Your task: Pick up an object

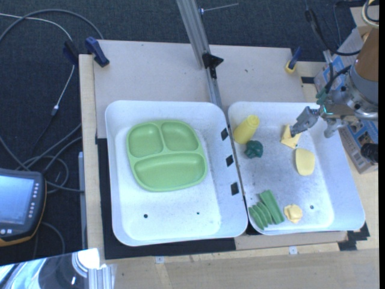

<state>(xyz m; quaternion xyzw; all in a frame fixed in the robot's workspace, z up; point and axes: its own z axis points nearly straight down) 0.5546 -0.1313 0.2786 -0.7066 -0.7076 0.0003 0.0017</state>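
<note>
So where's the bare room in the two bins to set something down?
Left bin: bare floor in front of the green divided plate. Right bin: open middle between dark green piece, yellow lump and green pods. Crowded along its far side, where the gripper sits by a yellow wedge.

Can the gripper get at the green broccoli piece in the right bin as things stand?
Probably yes. The broccoli piece lies in the open with bare bin floor on most sides; only the yellow bottle sits close above it. The gripper hovers nearby over the same bin.
</note>
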